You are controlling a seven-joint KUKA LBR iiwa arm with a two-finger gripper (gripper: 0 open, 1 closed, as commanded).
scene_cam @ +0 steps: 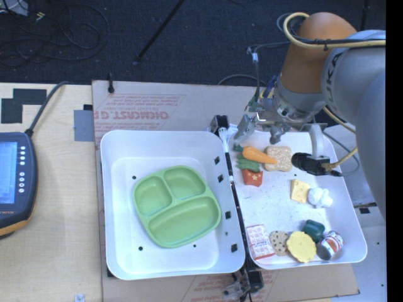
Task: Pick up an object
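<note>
Left bin (119, 162): green divided plate (176, 204). Right bin (352, 244): toy carrot (258, 155) far-left, cracker (279, 158) touching it. Gripper (261, 129) hovers above, fingers spread, holding nothing. Risk: crowded items; a finger may land on the cracker and nudge the carrot aside.

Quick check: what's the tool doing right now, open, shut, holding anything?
Tool: open, holding nothing, poised at the far end of the right bin, just above the toy carrot.
</note>
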